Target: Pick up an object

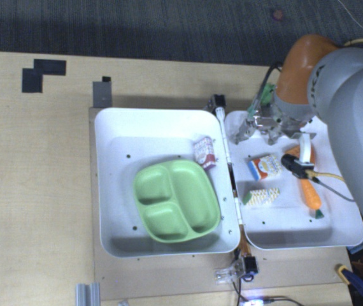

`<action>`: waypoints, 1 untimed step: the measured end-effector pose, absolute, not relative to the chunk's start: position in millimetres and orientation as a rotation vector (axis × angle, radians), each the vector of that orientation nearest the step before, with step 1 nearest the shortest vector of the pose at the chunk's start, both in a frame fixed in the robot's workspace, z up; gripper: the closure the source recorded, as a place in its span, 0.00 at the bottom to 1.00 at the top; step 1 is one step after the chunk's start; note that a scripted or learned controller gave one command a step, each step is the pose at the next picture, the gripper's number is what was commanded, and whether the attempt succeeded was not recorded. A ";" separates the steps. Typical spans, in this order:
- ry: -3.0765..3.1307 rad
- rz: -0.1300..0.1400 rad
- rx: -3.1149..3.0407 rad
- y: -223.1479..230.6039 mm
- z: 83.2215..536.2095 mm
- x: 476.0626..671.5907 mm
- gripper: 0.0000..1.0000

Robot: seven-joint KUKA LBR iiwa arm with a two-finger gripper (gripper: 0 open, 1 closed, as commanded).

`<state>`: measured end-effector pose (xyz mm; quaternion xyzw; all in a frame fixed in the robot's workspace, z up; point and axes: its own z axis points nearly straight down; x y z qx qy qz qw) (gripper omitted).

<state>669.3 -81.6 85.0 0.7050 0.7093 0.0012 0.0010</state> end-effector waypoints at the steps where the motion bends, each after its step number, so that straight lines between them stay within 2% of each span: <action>1: 2.227 0.009 2.207 -81.2 97.1 671.1 1.00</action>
